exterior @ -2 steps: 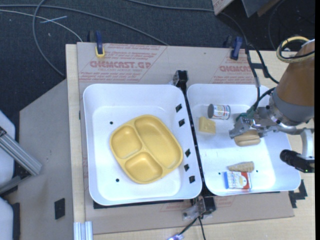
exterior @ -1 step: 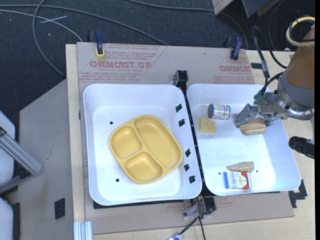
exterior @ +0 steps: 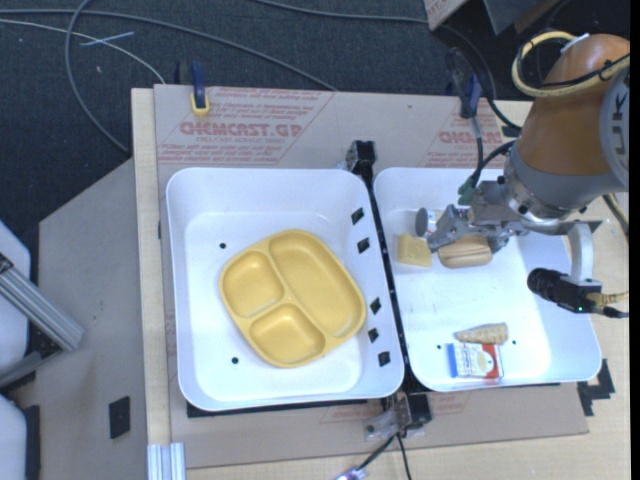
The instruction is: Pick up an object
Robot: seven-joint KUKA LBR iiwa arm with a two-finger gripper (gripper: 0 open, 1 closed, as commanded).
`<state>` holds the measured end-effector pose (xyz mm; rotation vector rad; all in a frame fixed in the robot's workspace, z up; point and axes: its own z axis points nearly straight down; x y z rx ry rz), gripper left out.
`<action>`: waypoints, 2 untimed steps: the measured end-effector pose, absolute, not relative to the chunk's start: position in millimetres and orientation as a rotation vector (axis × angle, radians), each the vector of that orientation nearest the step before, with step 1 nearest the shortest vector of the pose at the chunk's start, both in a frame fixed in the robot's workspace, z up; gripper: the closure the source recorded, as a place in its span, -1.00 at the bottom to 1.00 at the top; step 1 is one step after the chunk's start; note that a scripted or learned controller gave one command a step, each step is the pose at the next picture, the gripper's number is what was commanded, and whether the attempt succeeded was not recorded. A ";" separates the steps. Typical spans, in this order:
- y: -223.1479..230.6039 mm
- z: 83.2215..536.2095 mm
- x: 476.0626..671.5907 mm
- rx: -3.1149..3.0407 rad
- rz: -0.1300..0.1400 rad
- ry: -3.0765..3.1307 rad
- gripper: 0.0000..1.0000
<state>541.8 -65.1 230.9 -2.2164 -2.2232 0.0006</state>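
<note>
My gripper (exterior: 452,232) hangs over the upper middle of the right bin (exterior: 560,340). Directly under and in front of it lies a tan bread roll (exterior: 466,257), partly covered by the gripper body. Whether the gripper touches the roll is unclear. A pale yellow cheese wedge (exterior: 413,251) sits just left of the roll, near the bin's left wall. Lower in the same bin rest a tan pastry-like piece (exterior: 482,334) and, right below it, a small blue, white and red packet (exterior: 472,362).
The left bin (exterior: 195,268) holds a yellow three-part plate (exterior: 291,297). A black divider with clips (exterior: 372,258) runs between the bins. A black cable connector (exterior: 562,289) hangs over the right bin's right side. The arm's orange band (exterior: 575,118) looms above the bin's far right corner.
</note>
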 end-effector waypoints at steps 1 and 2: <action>-15.9 239.3 560.6 -2.217 -0.003 -2.227 1.00; 37.9 232.3 582.6 -2.218 -0.003 -2.227 1.00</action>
